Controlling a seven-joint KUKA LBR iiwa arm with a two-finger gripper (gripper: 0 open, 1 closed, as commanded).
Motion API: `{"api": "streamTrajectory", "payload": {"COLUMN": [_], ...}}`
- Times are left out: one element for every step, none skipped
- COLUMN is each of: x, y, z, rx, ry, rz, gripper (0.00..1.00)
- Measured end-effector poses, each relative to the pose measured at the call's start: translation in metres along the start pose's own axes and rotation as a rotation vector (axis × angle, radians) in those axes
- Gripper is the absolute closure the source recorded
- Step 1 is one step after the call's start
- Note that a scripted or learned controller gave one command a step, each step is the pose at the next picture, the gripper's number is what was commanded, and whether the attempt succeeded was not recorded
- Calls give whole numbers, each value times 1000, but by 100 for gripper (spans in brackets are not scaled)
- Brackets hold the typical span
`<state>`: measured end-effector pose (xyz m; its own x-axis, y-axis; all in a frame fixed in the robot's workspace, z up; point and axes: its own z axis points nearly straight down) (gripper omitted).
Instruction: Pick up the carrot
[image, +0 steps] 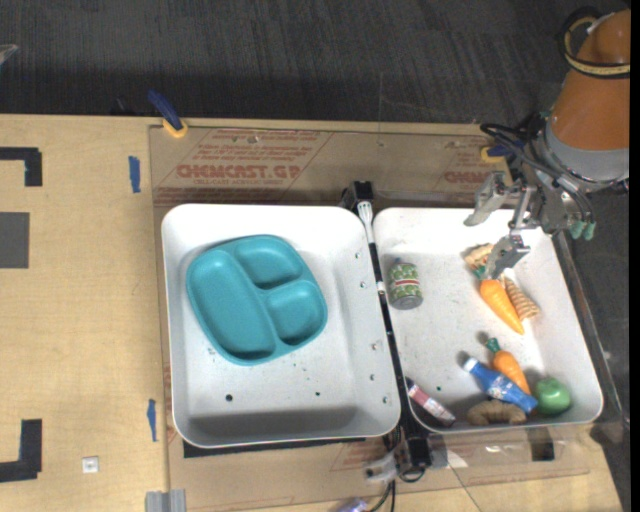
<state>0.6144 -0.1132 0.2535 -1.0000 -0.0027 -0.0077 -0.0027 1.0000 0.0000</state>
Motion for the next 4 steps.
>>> {"api": "streamTrajectory", "payload": {"x": [8,60,55,77], "y": [-10,-63,-60,-78], "z": [101,152,138,162], "rx": [-3,0,1,0], "ry": [9,6,-8,-9], "rz": [-139,-18,-22,-393], "gripper": [0,0,100,100]}}
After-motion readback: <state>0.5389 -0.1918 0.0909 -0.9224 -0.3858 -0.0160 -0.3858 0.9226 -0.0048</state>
